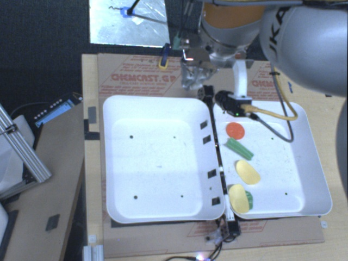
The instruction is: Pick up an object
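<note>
The gripper (197, 80) hangs over the bench at the far rim of the bins, just above the divider where the two meet; whether it is spread or closed I cannot tell, since the wrist hides it, and nothing is seen in it. Behind it the grey arm (304, 31) with its orange band (236, 4) comes in from the far right corner, a yellow cable looping down over the right bin (304, 167). All the objects lie in that bin, along its left edge by the divider: an orange disc (235, 130) nearest the far edge, a green stick (240, 148) just below it, a yellow piece (247, 172) further toward the near edge, and another yellow piece (238, 197) touching a green piece (249, 200) at the near left corner. The left bin (157, 162) holds none of them. This looks like the approach step, before any grasp. Next, the gripper must shift toward the near edge and right, centre over one object, likely the disc as the closest, and descend with room around it.
</note>
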Tool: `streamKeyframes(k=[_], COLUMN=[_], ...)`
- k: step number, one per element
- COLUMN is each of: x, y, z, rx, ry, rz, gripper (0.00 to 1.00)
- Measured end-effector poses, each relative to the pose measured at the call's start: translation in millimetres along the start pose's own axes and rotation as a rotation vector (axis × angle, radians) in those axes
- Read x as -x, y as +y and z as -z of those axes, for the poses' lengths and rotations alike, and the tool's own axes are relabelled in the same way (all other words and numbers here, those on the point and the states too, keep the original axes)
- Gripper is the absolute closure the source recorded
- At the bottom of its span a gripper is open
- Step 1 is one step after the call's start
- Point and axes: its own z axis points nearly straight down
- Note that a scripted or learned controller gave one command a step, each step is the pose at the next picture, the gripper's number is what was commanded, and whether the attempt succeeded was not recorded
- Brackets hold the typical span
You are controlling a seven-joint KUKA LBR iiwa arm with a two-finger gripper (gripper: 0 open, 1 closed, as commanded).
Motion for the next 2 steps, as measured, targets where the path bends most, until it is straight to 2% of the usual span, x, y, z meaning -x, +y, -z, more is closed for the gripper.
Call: streamKeyframes(k=[1, 2], x=[-73, -83], y=[28, 57], z=[28, 59], rx=[0.015, 0.015], ry=[0.004, 0.002], rz=[0.001, -0.003], gripper=[1.00, 1.00])
